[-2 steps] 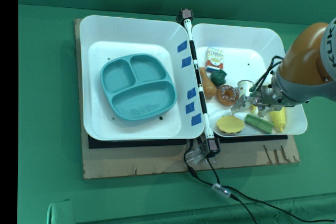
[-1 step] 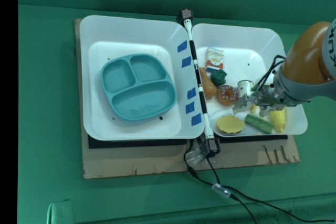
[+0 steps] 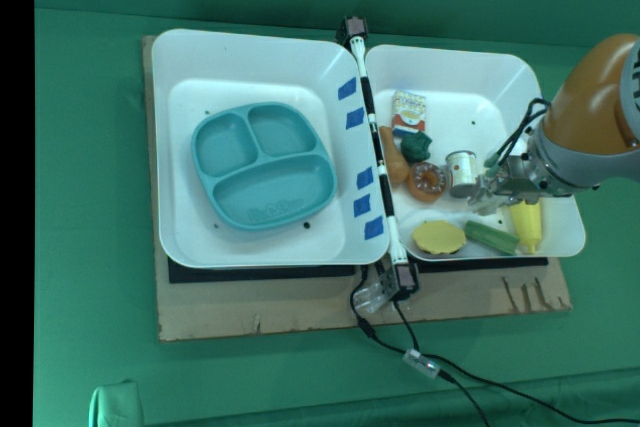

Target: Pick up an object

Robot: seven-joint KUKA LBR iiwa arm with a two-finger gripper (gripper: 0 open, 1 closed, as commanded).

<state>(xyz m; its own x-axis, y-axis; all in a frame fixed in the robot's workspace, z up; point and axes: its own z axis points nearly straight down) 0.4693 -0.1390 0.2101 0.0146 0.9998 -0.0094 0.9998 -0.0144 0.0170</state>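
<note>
Table [image 3: 90, 165] under green cloth. A brown cardboard sheet [image 3: 250, 320] lies flat on it, with a dark mat [image 3: 260, 271] showing along the near edge beneath the bins. Two shallow white bins rest side by side on top: left bin [image 3: 175, 115], right bin [image 3: 500, 80], rims touching at a taped divider strip [image 3: 372, 140]. Black cables [image 3: 450, 375] trail across the cloth from the strip's near end. Pale green object [image 3: 115, 405] at bottom left corner.

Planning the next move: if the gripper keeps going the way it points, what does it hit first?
Probably the small silver can, lying just left of the gripper. Depth is unclear, so it might pass over it.
</note>
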